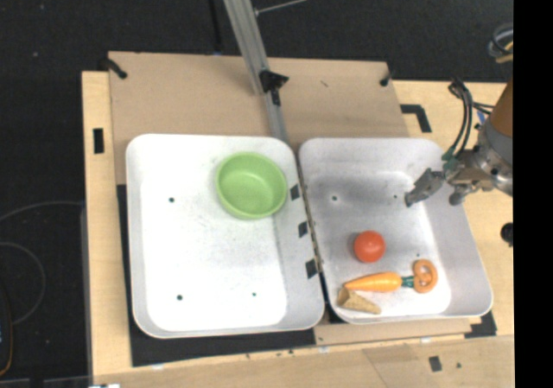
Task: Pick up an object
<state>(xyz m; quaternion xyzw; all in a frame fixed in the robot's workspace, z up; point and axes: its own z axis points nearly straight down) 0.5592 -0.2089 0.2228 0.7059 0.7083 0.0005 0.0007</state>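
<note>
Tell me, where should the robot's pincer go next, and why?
Probably toward the red ball. The pincer hangs over the right bin with nothing between its fingers, and the ball sits apart from the carrot, so it looks easiest.

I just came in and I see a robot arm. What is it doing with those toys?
The robot arm's gripper is over the right bin, near its right edge, and holds nothing. Its job is to pick up an object. Lower in that bin lie a red ball, a toy carrot, an orange ring and a small tan piece. A green bowl sits in the left bin.
</note>
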